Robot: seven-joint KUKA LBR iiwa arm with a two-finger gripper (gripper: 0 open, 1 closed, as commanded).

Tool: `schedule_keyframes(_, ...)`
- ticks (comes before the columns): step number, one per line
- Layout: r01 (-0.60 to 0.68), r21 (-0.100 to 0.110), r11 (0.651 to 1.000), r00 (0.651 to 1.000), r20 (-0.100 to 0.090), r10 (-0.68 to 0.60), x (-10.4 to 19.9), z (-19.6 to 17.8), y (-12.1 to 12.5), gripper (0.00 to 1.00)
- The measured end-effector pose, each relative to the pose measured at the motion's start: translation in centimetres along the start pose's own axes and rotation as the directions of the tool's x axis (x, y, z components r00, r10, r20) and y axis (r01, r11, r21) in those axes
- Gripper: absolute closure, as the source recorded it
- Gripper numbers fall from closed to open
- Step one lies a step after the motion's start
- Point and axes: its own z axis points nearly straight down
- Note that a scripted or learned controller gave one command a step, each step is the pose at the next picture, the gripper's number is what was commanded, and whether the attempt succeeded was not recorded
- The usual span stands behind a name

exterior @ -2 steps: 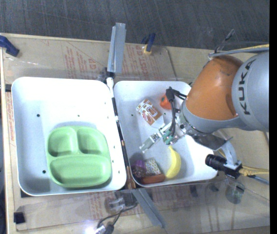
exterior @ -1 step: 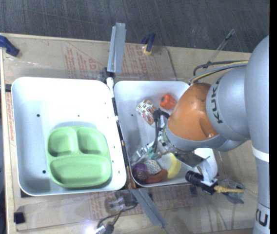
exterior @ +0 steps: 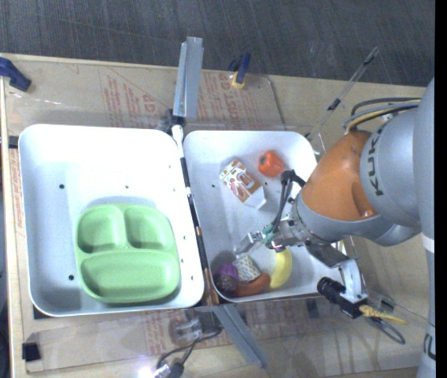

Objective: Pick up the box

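The box [exterior: 239, 179] is a small red and white carton lying flat in the upper middle of the right bin [exterior: 208, 156]. My gripper [exterior: 264, 240] hangs below it, over the front part of that bin, close above a banana [exterior: 282, 268] and a small patterned packet [exterior: 246, 267]. A gap of bare bin floor separates the gripper from the box. The grey arm with its orange band [exterior: 332, 189] reaches in from the right and covers the bin's right side.
A red-orange round fruit [exterior: 271, 164] lies just right of the box. A purple item [exterior: 227, 276] and a reddish sausage shape [exterior: 253, 287] rest at the right bin's front wall. The left bin [exterior: 50, 156] holds a green compartment tray [exterior: 127, 252].
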Motion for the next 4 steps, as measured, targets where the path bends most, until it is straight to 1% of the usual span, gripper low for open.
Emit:
schedule_keyframes(1, 0.061, 0.002, 0.998, 0.998, -0.001, -0.061, 3.6, 3.0, 0.6, 0.0)
schedule_keyframes(2, 0.066, 0.002, 0.998, 0.998, -0.001, -0.066, 3.5, 2.0, 0.6, 1.0)
schedule_keyframes(3, 0.067, 0.004, 0.998, 0.998, -0.001, -0.067, 3.5, 2.1, 0.6, 0.0)
schedule_keyframes(4, 0.069, 0.003, 0.998, 0.998, 0.0, -0.069, 3.5, 1.1, 0.7, 1.0)
